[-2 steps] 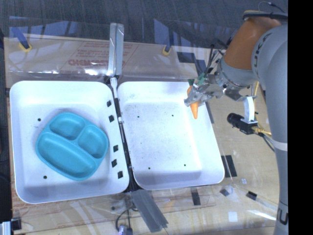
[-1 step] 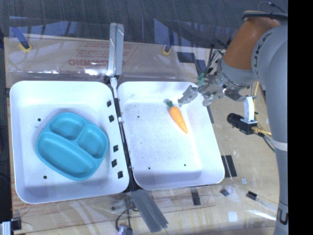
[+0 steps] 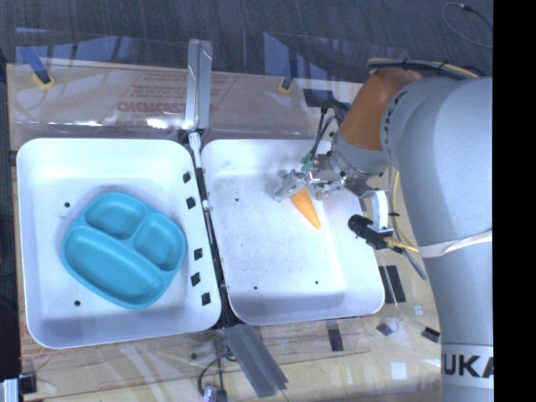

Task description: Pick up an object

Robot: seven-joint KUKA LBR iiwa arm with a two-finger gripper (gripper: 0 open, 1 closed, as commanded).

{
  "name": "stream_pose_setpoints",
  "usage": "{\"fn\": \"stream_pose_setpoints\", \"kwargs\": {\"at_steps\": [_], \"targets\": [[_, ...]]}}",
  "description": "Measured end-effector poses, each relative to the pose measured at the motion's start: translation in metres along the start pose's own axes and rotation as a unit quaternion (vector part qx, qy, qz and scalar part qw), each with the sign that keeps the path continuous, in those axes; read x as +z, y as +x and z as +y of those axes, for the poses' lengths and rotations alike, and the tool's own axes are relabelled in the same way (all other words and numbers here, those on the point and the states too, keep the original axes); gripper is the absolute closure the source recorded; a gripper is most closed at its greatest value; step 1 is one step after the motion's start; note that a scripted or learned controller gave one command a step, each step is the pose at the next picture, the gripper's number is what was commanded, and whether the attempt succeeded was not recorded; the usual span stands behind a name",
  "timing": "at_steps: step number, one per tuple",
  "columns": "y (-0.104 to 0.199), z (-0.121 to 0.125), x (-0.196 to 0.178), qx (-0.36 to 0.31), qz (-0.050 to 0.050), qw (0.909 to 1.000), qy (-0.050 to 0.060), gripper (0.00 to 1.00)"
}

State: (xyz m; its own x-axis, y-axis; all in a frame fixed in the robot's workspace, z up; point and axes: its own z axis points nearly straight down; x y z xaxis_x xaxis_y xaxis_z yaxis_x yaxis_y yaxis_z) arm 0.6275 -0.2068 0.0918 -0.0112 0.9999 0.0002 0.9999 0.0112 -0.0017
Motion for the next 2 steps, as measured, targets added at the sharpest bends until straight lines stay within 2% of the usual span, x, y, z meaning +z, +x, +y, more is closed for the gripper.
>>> {"fn": "stream_pose_setpoints", "kwargs": {"at_steps": [1,2], "targets": [[0.001,0.001,-0.01,-0.003,0.0,1.0,0.0,1.0],[0.058,0.03,-0.121,0.001,0.0,1.0,-0.001,1.0]]}}
